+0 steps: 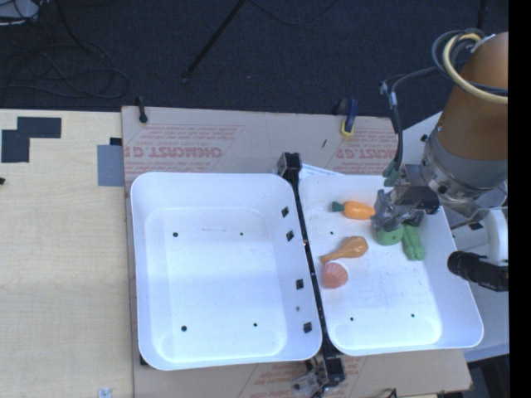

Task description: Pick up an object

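In the right bin (415, 330) lie an orange carrot toy (355, 211), a tan drumstick-shaped toy (347, 249), a pink round piece (334, 276) and a green toy (401, 238). My gripper (394, 219) hangs low over the bin's far right part, right at the green toy's left end. The gripper body hides its fingertips and part of the green toy. The carrot lies just left of the gripper.
The left bin (158, 222) sits beside the right one, with a black divider strip (303, 255) between them. Both rest on a cardboard sheet (207, 143). The arm's orange band (489, 65) rises at the right edge.
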`<move>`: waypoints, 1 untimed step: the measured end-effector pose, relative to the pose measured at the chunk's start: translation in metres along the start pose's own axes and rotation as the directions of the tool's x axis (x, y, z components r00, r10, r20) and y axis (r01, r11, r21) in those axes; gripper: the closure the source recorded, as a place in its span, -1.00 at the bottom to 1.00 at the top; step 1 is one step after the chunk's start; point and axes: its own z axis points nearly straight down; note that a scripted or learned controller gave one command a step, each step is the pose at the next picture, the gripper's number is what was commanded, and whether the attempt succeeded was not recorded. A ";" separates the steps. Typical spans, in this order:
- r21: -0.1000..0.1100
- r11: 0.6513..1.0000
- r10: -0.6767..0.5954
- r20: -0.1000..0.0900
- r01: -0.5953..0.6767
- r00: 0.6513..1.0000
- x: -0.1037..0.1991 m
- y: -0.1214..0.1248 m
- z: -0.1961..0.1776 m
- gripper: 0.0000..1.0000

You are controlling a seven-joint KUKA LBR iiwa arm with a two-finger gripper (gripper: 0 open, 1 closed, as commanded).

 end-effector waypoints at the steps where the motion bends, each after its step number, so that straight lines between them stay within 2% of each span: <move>1: -0.005 1.000 -0.010 0.000 0.010 1.000 0.075 0.025 -0.007 1.00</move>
